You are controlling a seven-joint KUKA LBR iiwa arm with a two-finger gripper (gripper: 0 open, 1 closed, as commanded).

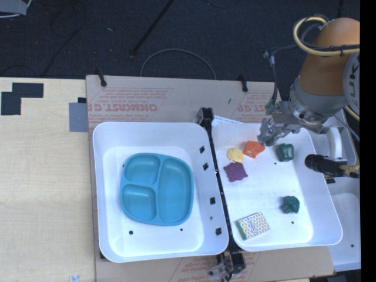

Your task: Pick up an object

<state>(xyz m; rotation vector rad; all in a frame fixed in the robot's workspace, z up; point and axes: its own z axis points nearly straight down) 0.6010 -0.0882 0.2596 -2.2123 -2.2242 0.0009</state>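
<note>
In the left bin (pixel 108 151), a blue divided plate (pixel 157 188) is seen lying flat, well apart from the work. The right bin (pixel 320 216) is strewn with small things: a yellow lump (pixel 235 154) just beside an orange block (pixel 254 149), a purple piece (pixel 235 171) below them, a patterned card (pixel 253 225) near the front wall, a dark green block (pixel 285 152) toward the right and a teal piece (pixel 290 204) further forward. The hand (pixel 271 132) is poised at the bin's far side, just above and right of the orange block, which is judged the likeliest thing to be picked; nothing can be made out between its parts, and whether it is released or clenched cannot be told. Trouble could come from crowding: the orange block is almost touching the yellow lump, so either may be nudged aside on the descent, or both caught together. A descent slightly off could also land between the orange and green blocks and close on nothing.
</note>
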